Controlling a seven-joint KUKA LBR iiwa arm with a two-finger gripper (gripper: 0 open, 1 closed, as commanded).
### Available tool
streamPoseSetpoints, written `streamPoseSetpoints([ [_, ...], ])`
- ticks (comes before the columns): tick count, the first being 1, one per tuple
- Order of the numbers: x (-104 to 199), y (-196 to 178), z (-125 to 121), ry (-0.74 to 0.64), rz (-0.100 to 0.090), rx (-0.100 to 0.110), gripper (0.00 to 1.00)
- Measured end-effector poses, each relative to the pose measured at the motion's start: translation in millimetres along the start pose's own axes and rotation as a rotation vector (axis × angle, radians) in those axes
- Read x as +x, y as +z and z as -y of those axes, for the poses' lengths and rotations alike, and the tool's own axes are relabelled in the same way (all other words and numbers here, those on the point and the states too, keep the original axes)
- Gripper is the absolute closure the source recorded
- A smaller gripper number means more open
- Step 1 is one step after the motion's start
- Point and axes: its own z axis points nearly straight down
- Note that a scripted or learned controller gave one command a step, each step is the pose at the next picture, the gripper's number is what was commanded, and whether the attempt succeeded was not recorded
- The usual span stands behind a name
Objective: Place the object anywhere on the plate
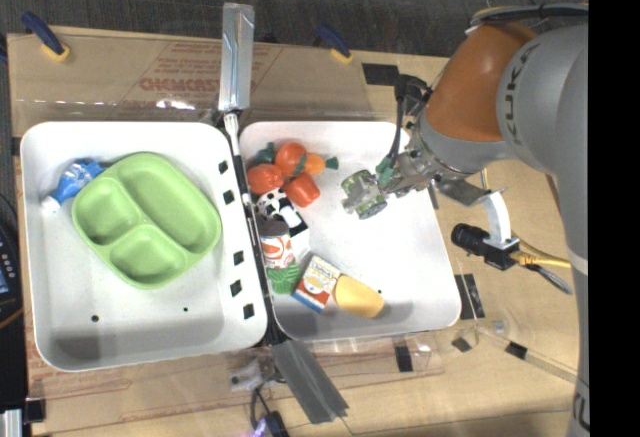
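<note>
At the near edge of the right bin (pixel 440 295) lie a yellow wedge-shaped toy (pixel 358 298) and a small carton with a red and white face (pixel 317 283), touching each other. Just beyond them, against the divider, stand a can (pixel 276 250) and a black and white toy (pixel 284 213). Farther back is a heap of orange and red play food (pixel 285 170).

My pincer (pixel 365 193) hangs over the middle of this right bin, reaching in from the right, its tip pale and greenish. Whether it is parted or closed I cannot tell (the tip is a blur of metal and glare), and I cannot make out anything between the tips.

The green plate (pixel 148 217), with its three compartments, sits in the left bin (pixel 60 325), well apart from me across the divider. A blue object (pixel 75 177) peeks out behind its far left rim.

As I judge it, I am at the picking step: no object is on the plate, and which toy is meant is not plain, though the heap by the divider is nearest my tip. Next I need a sure grasp on one piece, low enough to close around it and not nudge its neighbours, then a lift high enough to clear the divider and a carry left to any compartment of the plate.
</note>
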Motion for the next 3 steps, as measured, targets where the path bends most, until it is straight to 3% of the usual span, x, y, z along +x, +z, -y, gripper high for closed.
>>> streamPoseSetpoints([
  [1, 71, 13, -90, -0.017, 0.001, -0.001, 1.00],
  [2, 186, 12, -117, 0.152, 0.001, -0.001, 1.00],
  [3, 185, 12, -117, 0.154, 0.002, -0.001, 0.00],
])
